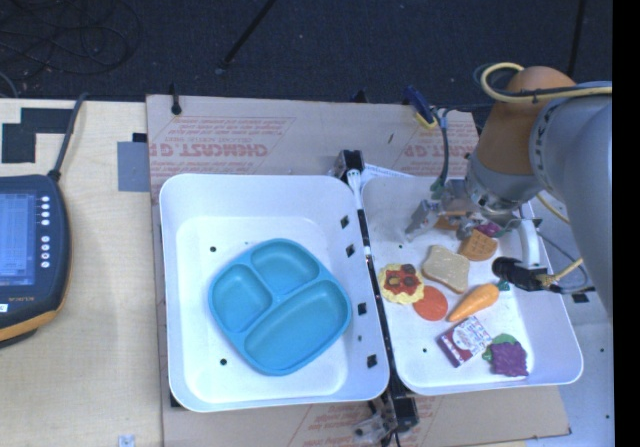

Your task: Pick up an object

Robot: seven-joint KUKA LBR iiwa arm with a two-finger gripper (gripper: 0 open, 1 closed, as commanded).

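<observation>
Right bin (570, 360): the front half is crowded. Bread slice (446, 267), pizza piece (402, 283), tomato slice (431, 305), carrot (472, 302), red packet (463, 343) and grapes (508, 356) lie close together, with narrow gaps between them. The arm (540, 150) overhangs the far right corner. Left bin (190, 235): blue divided plate (279, 306) occupies the centre; the margins around it lie open.

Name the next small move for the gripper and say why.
Probably lower the gripper straight down onto the waffle beneath it: the arm hangs over the right bin's far end, and nothing shows between its fingers yet.
</observation>
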